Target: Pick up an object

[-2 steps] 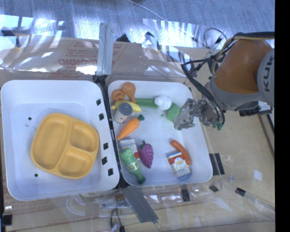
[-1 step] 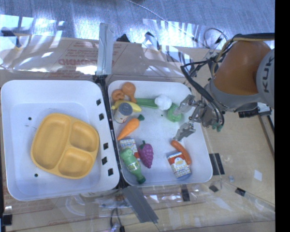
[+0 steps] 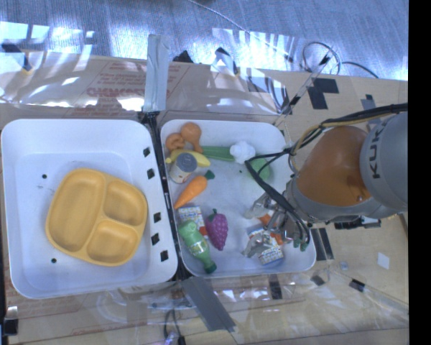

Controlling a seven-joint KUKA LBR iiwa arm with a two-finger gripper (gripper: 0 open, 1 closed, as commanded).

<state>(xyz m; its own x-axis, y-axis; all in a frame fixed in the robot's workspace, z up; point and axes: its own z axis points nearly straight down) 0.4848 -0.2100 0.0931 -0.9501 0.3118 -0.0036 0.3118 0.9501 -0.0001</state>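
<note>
My gripper (image 3: 267,227) reaches down into the right bin (image 3: 233,264) near its right front corner, under the grey arm with the orange band (image 3: 330,167). A small silvery packet with orange print (image 3: 262,249) lies right at the gripper's tip, and I cannot tell whether it is held. To the left lie a purple grape bunch (image 3: 217,228), a green bottle (image 3: 195,241) and a carrot (image 3: 192,190). Further back are a tin can (image 3: 182,165), a banana (image 3: 189,152), a green vegetable (image 3: 219,152) and a white lump (image 3: 241,150).
The left bin (image 3: 21,264) holds a yellow divided plate (image 3: 95,215). Black cables (image 3: 262,185) loop from the arm across the right bin's back right part. Cardboard and tape edge the bench behind both bins.
</note>
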